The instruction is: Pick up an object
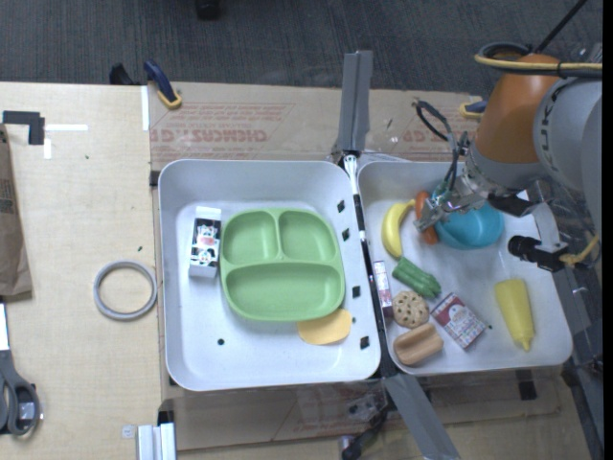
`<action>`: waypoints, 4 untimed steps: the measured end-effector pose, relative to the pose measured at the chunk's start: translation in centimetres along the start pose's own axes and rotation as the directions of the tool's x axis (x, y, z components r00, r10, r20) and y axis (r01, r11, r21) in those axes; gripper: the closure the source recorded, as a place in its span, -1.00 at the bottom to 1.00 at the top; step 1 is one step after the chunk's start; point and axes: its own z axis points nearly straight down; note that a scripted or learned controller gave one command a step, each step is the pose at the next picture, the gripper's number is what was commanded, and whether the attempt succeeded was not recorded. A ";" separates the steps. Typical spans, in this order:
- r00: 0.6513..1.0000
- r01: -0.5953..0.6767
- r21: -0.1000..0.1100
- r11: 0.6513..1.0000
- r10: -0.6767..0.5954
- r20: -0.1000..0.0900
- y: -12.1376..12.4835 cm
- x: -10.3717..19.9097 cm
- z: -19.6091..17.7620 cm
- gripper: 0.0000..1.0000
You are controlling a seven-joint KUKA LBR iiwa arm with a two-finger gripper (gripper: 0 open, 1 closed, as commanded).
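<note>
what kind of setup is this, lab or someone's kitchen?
Most likely a robot lab bench rigged for grasping trials, not a kitchen. Two white bins sit side by side on a cardboard-covered bench, holding toy food such as a banana and a green divided plate, and a grey arm reaches in over them.

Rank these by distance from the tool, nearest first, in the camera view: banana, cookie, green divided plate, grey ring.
From the tool:
1. Banana, right bin, just left of it.
2. Cookie, right bin, lower down.
3. Green divided plate, left bin.
4. Grey ring, on the bench, far left.
</note>
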 end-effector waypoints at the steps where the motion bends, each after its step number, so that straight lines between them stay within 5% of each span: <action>1: 1.000 0.001 -0.005 1.000 -0.001 0.003 0.1 -0.1 -0.1 -1.00; 2: 0.994 0.114 -0.007 0.994 -0.114 0.004 1.9 4.6 -9.0 -1.00; 3: 0.954 0.299 -0.005 0.954 -0.299 0.005 1.5 0.8 0.8 -1.00; 4: 0.952 0.305 -0.007 0.952 -0.305 0.007 2.3 -1.7 0.9 -1.00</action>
